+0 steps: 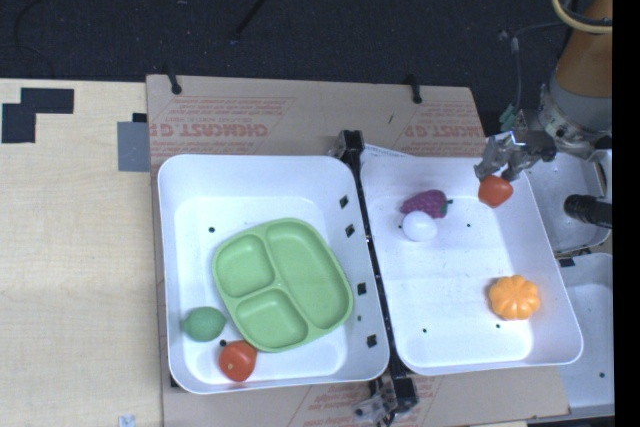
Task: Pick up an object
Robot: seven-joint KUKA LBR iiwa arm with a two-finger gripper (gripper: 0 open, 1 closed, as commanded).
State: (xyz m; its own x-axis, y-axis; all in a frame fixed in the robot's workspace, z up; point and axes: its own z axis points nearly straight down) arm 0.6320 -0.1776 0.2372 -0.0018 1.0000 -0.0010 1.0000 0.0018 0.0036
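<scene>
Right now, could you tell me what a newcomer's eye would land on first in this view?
Probably the green divided tray filling much of the left bin, with a green ball and a red tomato beside it. Next, the end effector at the right bin's far right corner, directly above a small red tomato-like object, and an orange pumpkin nearer.

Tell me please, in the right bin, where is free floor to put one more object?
In the right bin, bare floor lies between the white ball and the orange pumpkin, and along the front wall. The far part is crowded: purple object, ball, and red object under the pincer.
</scene>
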